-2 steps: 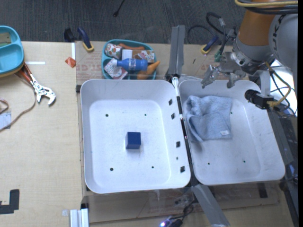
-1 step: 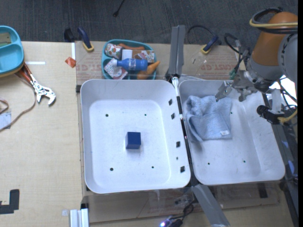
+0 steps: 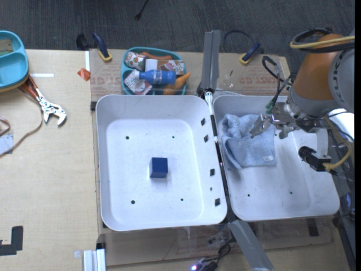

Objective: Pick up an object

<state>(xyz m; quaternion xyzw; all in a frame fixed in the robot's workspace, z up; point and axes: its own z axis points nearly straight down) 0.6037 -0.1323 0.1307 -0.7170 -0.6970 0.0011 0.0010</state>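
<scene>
red print on the cardboard sheet (image 3: pixel 107 78) — too blurred to read.

— What sits behind my two bins?
— A teal bowl (image 3: pixel 153 71) heaped with packets and a blue bottle (image 3: pixel 158 77), on the table (image 3: pixel 45 168).
— And to the left?
— A silver wrench (image 3: pixel 49 109) beside a light-blue tray (image 3: pixel 11 58); clamps (image 3: pixel 100 47) grip the far edge.

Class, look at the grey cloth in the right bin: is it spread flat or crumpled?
Crumpled: the grey cloth lies bunched with folds and ridges.
</scene>
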